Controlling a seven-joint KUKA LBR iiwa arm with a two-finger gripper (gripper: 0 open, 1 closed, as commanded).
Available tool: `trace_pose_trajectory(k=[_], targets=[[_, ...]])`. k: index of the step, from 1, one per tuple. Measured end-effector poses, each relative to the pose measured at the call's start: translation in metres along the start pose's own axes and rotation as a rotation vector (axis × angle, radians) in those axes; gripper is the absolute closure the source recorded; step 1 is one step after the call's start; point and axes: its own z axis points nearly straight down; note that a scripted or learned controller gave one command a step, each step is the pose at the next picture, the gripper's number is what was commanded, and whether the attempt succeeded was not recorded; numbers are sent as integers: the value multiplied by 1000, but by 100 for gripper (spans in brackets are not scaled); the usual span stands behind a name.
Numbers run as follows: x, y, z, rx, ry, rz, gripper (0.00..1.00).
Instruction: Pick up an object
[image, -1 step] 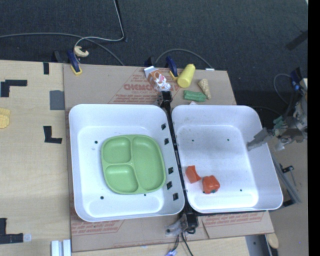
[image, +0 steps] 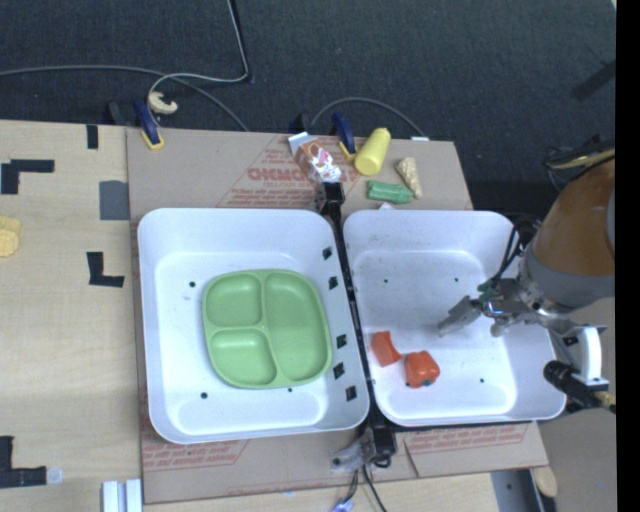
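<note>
Two orange-red objects lie near the front of the right bin (image: 430, 225): a flat orange piece (image: 385, 348) and a rounder orange one with a darker end (image: 421, 369). My gripper (image: 462, 315) reaches in from the right, low over the bin floor, up and to the right of both objects and apart from them. Nothing shows between its fingers. The grey arm with its orange band (image: 585, 235) covers the bin's right side.
The left bin (image: 165, 260) holds a green divided plate (image: 267, 327). Behind the bins on the cardboard lie a yellow bottle-like item (image: 373, 150), a green piece (image: 388, 191), a tan piece (image: 409, 176) and a small carton (image: 318, 158). Cables run across the dark floor.
</note>
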Motion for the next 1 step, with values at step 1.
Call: trace_pose_trajectory(k=[1], targets=[[60,-21,21,-1,0,0,0]])
